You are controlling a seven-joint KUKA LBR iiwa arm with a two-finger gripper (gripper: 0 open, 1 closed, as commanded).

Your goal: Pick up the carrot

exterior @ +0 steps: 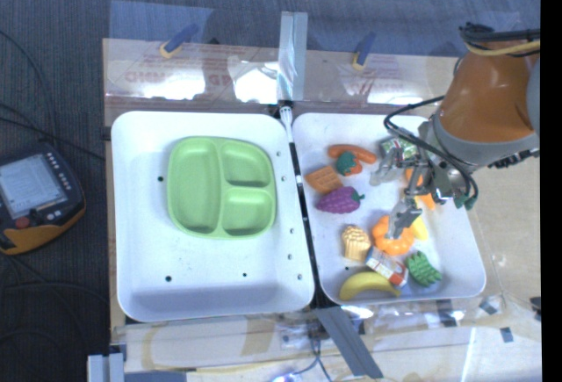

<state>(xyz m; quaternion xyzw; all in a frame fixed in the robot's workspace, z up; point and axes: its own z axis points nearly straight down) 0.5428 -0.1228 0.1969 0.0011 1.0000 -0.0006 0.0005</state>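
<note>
Note the carrot (349,155): a slim orange toy with a green leafy end, lying near the far edge of the right bin (457,270), just above the purple grapes (339,199). The gripper (406,215) hangs apart from it, over the orange pepper (392,237); you cannot tell its opening, nor see anything in it.

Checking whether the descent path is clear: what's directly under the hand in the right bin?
Under the hand lies an orange toy, with something yellow beside it. The hand covers part of both. The carrot lies apart, further back.
</note>
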